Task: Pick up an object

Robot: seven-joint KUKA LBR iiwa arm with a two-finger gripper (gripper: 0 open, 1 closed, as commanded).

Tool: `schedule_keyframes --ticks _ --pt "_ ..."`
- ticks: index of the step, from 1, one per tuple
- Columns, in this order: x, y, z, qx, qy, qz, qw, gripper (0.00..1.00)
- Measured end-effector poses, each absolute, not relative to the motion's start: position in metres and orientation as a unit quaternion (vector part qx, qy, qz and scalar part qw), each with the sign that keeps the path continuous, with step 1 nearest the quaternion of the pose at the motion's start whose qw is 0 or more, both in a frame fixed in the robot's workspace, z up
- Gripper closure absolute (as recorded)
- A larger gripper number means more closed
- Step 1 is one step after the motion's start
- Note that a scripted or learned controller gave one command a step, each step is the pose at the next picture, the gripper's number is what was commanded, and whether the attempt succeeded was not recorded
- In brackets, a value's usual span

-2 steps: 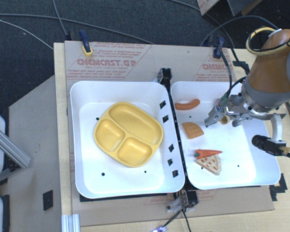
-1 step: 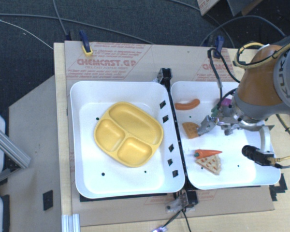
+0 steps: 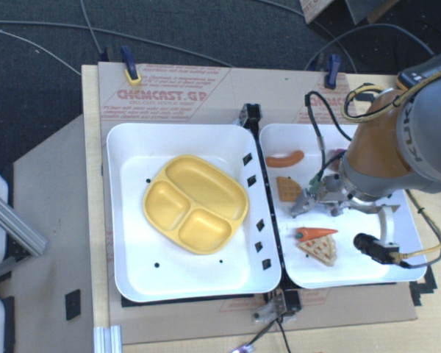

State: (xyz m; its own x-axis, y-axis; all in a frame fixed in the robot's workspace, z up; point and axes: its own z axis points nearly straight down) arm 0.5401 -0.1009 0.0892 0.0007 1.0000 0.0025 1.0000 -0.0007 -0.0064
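While the grey arm with the orange band (image 3: 386, 134) is reaching into the right white bin (image 3: 411, 267):
Pincer: the two-finger gripper (image 3: 303, 201) is hanging low; whether apart or together, I cannot tell.
Nearest thing: a tan square cracker-like toy (image 3: 287, 189) is lying just beside the tips, slightly up-left.
Others: a red sausage-shaped toy (image 3: 285, 159) is lying beyond; an orange carrot-shaped toy (image 3: 315, 233) is lying below, long axis left-right.
Left bin: a yellow sectioned plastic plate (image 3: 195, 204) is sitting there.

Yellow divided plate (image 3: 196, 204) in left bin (image 3: 125, 256). Right bin (image 3: 411, 219) has sausage (image 3: 285, 159), cracker (image 3: 287, 190), carrot (image 3: 315, 233), waffle piece (image 3: 318, 250). Tool (image 3: 309, 199) low beside cracker, arm (image 3: 397, 142) above.
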Motion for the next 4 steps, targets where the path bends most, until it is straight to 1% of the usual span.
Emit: schedule_keyframes --ticks 1,2,4 --pt "0.541 -0.101 0.103 -0.708 -0.707 -0.0004 0.001 1.0" --pt "0.543 -0.091 0.16 -0.706 -0.708 -0.0013 -0.002 1.0" --pt "0.55 -0.096 0.247 -0.707 -0.708 -0.0018 -0.002 1.0"
